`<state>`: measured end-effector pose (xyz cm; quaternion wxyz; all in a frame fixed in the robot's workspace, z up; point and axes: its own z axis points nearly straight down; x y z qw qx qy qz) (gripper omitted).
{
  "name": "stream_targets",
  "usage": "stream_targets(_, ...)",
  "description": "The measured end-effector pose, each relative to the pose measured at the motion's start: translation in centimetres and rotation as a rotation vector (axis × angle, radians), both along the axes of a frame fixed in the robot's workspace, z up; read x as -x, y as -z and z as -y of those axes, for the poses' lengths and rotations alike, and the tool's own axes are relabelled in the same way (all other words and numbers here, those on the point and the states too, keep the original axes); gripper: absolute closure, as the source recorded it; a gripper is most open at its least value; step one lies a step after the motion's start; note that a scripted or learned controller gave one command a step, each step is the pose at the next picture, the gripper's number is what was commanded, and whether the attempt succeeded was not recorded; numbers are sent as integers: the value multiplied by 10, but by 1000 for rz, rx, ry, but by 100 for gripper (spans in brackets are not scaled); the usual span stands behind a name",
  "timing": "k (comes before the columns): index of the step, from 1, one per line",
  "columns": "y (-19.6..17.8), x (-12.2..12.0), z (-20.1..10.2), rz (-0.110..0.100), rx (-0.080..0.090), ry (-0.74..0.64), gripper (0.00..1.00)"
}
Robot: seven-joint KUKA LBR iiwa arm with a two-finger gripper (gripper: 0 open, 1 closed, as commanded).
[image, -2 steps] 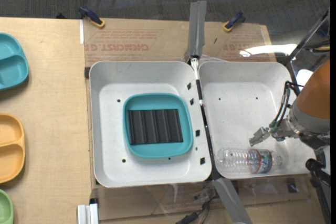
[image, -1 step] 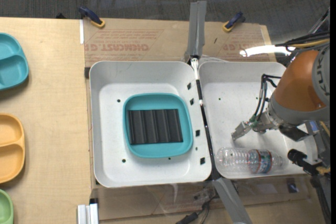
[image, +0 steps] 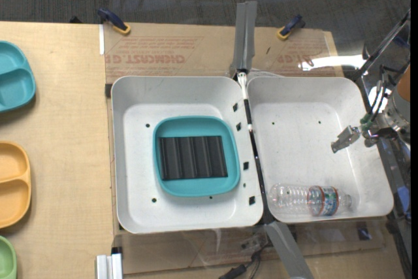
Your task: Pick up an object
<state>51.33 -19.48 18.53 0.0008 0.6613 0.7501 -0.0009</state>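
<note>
A clear plastic water bottle with a blue label lies on its side along the front wall of the right bin. My gripper hangs over the right part of that bin, above and to the right of the bottle and apart from it. Nothing shows in the gripper. In the left bin sits a teal square tray with a dark ribbed insert.
On the wooden bench at the far left lie a teal divided plate, an orange plate and the edge of a green one. Two clamps hold cardboard behind the bins.
</note>
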Motion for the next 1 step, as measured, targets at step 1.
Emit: stream_targets(1, 39, -37, 12, -1, 0, 75, 0)
